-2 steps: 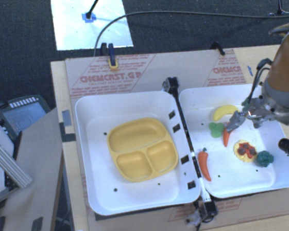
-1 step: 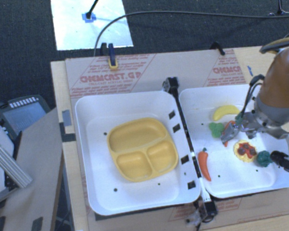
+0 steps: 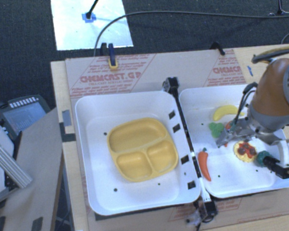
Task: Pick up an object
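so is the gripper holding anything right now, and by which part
Cannot be told. The gripper is low in the right bin, beside the green toy, but nothing shows between its fingers.

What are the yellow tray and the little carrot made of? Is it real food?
The yellow tray looks like moulded plastic: one even colour, smooth and slightly matt, with rounded compartments. The carrot is probably a plastic toy, not real food: its orange is very bright and uniform, with a neat green tip. The view is too small to be sure.
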Robot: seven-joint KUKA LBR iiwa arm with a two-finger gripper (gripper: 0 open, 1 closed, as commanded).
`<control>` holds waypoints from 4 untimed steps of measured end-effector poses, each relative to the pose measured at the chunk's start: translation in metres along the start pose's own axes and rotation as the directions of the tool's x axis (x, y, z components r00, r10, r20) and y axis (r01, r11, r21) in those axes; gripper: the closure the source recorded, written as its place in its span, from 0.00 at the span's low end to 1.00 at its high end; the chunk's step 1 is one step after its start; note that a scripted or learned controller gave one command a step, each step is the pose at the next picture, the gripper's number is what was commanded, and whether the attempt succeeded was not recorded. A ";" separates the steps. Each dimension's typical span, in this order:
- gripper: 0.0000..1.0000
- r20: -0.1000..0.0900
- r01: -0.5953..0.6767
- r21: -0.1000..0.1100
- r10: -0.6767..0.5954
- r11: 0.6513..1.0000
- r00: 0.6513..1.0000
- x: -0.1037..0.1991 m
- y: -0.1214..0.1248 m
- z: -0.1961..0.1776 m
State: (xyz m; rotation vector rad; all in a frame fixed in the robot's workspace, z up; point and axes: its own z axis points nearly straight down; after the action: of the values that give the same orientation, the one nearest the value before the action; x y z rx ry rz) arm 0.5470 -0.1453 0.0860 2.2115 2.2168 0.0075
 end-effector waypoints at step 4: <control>1.00 -0.002 0.002 0.005 -0.002 1.000 1.000 0.000 0.001 -0.137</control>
State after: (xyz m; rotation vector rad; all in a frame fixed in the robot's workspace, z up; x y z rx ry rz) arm 0.5468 -0.1448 0.2230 2.2131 2.2227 0.0046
